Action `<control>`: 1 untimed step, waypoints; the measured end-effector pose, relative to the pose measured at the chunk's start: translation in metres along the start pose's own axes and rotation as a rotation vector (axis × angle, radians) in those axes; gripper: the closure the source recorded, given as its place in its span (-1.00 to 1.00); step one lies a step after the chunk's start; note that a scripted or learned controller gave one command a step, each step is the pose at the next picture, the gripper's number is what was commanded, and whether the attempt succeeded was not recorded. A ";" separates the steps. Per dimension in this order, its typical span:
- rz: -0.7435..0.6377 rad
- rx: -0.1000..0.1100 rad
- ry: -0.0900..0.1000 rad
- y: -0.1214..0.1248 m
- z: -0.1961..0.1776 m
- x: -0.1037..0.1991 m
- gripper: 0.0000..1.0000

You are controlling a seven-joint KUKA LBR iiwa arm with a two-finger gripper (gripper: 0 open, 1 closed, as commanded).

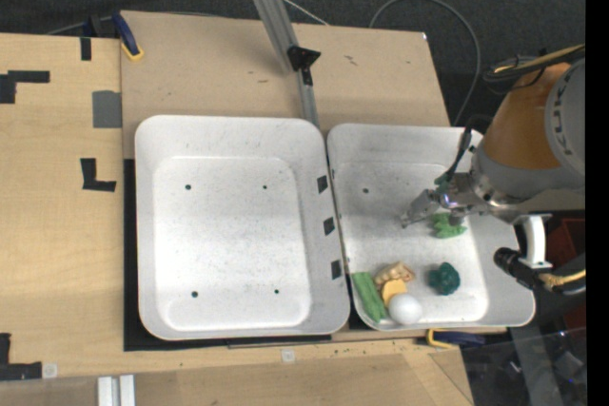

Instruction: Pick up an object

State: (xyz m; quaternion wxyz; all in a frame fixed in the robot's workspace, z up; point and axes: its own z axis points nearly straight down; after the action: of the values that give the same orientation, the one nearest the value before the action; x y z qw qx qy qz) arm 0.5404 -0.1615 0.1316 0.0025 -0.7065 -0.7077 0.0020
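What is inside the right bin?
The right bin holds a white ball, a dark green object, a tan piece, a green strip and a light green object, partly covered by the gripper.

The light is soft and even, and it seems to come from above. The two white bins look bright but not shiny. Small dark shadows sit under the gripper and under the toys just below it. The whole picture is a bit fuzzy and grainy.
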 end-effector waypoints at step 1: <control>0.003 -0.016 -0.011 0.003 0.039 -0.003 -1.00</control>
State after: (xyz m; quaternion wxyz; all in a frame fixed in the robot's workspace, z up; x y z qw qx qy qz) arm 0.5428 -0.1649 0.0922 -0.0070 -0.7075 -0.7067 0.0004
